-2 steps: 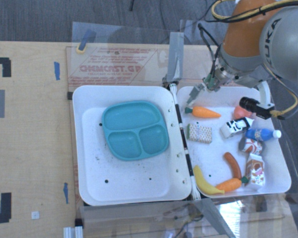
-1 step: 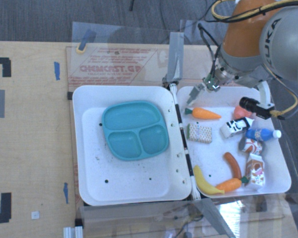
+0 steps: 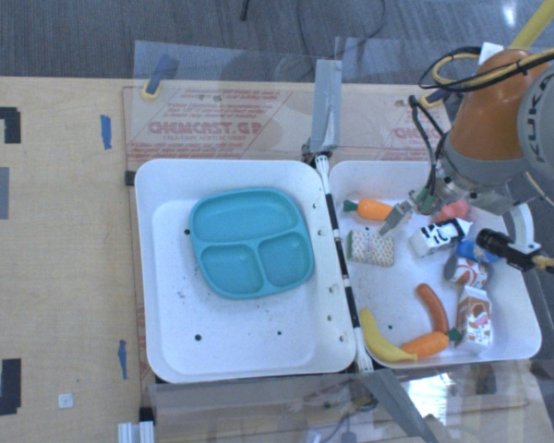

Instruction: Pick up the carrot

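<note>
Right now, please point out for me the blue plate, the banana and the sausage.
blue plate (image 3: pixel 223 222): camera view, on the large upper compartment.
banana (image 3: pixel 379 341): camera view, on the middle of its yellow curve.
sausage (image 3: pixel 433 306): camera view, on the middle of its red-brown body.

A grey KUKA arm (image 3: pixel 499 146) wears a bulbous orange band above its wrist, black and yellow cables looping over it at twelve o'clock.
</note>
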{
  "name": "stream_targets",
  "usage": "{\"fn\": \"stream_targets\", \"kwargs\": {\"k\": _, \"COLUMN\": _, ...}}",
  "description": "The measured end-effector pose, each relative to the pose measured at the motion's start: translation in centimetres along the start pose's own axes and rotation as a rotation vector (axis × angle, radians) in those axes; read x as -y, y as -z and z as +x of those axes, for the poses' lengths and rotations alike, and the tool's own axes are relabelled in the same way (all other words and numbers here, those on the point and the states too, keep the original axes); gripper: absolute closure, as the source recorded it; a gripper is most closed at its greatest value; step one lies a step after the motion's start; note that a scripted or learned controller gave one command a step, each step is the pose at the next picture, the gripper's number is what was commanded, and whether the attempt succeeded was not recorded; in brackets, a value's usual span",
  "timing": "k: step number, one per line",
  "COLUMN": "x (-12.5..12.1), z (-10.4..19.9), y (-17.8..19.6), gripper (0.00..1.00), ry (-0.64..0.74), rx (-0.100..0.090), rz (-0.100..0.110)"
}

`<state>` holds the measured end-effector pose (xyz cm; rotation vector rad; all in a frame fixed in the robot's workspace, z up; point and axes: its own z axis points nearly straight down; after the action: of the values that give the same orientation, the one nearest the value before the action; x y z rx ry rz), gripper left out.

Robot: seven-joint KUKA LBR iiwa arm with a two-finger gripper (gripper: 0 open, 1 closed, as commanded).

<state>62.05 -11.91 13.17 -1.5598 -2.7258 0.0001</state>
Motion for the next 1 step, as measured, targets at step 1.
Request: {"fn": "stream_targets", "kwargs": {"k": 1, "x": -2.73, "z": -2.22, "y": -4.41, "gripper": 0.00, "ry": 0.002, "rx": 0.004, "rz": -0.005}}
